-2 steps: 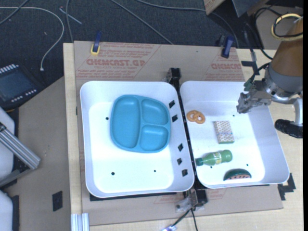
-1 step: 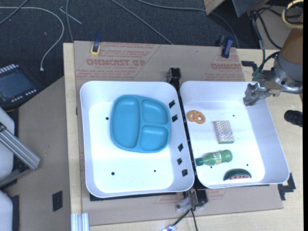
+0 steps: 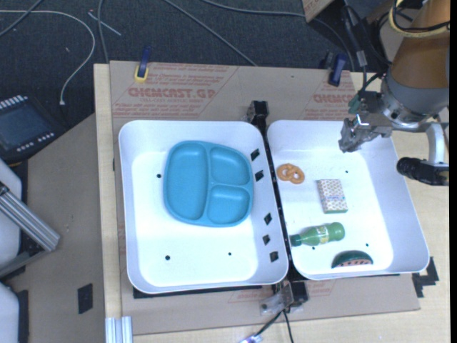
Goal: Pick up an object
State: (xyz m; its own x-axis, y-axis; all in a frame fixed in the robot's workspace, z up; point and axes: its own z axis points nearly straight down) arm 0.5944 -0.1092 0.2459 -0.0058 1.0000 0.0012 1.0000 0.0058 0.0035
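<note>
Camera view: gripper [image 3: 351, 143] hangs over far-right part of right bin [image 3: 400, 213], nothing seen btwn its fingers; can't tell if spread or pressed. Below it in that bin: pretzel [image 3: 290, 174] near left wall, patterned box [image 3: 332, 195], green bottle [image 3: 317, 235] lying down, watermelon slice [image 3: 352, 260] at near edge. Blue divided plate [image 3: 208, 183] sits in left bin [image 3: 143, 213].

Arm [image 3: 421, 56] cut off at the right edge; watermelon slice [image 3: 352, 260] partly behind bin rim [image 3: 357, 271]

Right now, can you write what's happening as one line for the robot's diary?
gripper: above right bin's far edge, holding nothing | right bin: pretzel, patterned box, green bottle, watermelon slice | left bin: blue divided plate
</note>
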